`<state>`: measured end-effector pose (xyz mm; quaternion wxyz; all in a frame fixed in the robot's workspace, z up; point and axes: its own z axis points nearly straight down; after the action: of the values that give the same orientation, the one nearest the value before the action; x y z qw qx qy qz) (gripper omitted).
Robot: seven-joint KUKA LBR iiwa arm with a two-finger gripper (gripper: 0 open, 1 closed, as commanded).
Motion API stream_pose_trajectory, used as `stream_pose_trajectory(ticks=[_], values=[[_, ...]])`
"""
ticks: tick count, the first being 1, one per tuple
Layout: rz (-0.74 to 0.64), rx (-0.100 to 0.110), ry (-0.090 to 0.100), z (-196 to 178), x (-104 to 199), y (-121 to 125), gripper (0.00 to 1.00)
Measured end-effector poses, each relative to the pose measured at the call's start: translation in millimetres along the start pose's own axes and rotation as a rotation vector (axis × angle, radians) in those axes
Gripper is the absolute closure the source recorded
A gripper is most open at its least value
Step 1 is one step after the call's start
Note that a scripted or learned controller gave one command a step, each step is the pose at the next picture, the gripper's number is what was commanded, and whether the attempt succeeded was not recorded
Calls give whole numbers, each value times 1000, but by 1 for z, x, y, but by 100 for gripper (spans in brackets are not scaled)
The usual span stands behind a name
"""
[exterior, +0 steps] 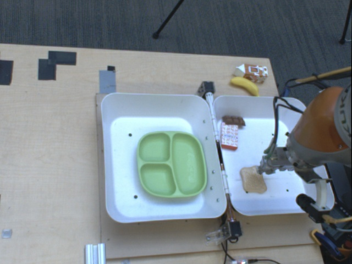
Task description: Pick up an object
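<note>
The two-finger gripper (266,167) is hanging low in the right-hand shallow white bin (286,205), its tip sitting just beside the upper right edge of a flat tan piece shaped like a slice of toast (253,180); whether the two are touching cannot be told, and nothing is showing between the fingers. How far the fingers are standing apart cannot be told from this slant.

The grey arm with its orange band (325,126) is reaching in from the right above that bin. Farther up the same bin, a red-and-white printed packet (229,136) is lying near the left wall, with a small dark brown block (233,120) just above it.

In the left white bin (108,147), a pale green three-compartment plastic plate (171,164) is resting flat. Beyond the bins, on the wooden bench (49,147), a yellow toy banana (244,85) is lying beside a small white-and-orange carton (252,71).
</note>
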<state>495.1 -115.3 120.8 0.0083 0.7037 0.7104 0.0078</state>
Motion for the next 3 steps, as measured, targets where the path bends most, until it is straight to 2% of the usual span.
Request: stream_pose_trajectory(ticks=[1, 2, 3], values=[[0, 0, 0, 0, 0, 0, 0], [7, 16, -2, 34, 26, -7, 0], [4, 11, -1, 23, 26, -5, 100]])
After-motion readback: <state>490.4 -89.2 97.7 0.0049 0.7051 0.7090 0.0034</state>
